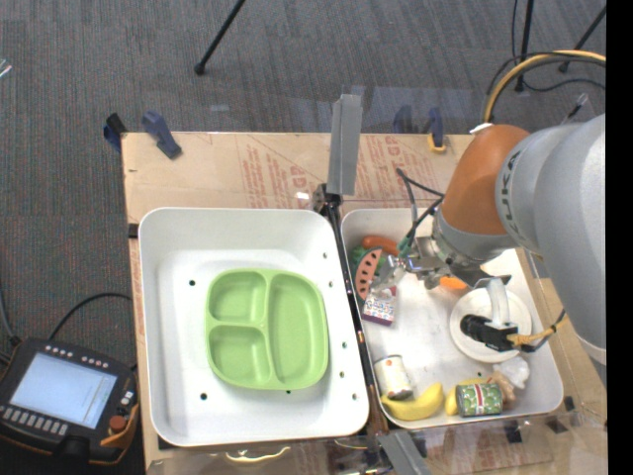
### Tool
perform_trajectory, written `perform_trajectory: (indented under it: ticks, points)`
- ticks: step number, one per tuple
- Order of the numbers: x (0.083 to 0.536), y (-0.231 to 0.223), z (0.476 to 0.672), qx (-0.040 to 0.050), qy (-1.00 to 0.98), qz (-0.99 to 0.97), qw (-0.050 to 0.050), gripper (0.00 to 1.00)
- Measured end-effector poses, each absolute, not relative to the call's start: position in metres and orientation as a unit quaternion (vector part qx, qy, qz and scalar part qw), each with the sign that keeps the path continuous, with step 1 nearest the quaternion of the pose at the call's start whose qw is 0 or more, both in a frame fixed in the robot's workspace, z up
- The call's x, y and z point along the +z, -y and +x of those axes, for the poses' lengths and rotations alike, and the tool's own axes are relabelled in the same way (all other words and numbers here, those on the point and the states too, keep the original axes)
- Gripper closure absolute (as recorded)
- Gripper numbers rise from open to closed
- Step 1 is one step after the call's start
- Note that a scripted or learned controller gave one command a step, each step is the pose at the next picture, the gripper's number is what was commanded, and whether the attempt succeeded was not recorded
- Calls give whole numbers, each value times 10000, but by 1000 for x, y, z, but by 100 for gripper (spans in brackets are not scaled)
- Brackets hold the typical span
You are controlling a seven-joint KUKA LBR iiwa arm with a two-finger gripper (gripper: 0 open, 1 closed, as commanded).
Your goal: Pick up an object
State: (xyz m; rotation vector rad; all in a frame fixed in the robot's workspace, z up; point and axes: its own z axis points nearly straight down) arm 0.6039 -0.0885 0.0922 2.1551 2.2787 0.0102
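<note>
- A handheld control pendant (67, 394) with a lit screen is seen on the grey carpet (59, 87) at the lower left, with a black cable curving up from it.
- The two bins are carried on a brown board (247, 166) printed with faint red lettering.
- A blue clamp (160, 134) is fixed at the board's far left corner, and a yellow clamp (436, 142) at its far edge to the right.
- A grey upright post (345, 146) is set at the far end of the gap between the bins.
- A black tripod leg (226, 26) is planted on the carpet beyond the board.
</note>
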Motion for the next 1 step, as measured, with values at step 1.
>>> perform_trajectory:
  ticks: [1]
  points:
    - [92, 87, 612, 20, -6911, 7228, 4, 0]
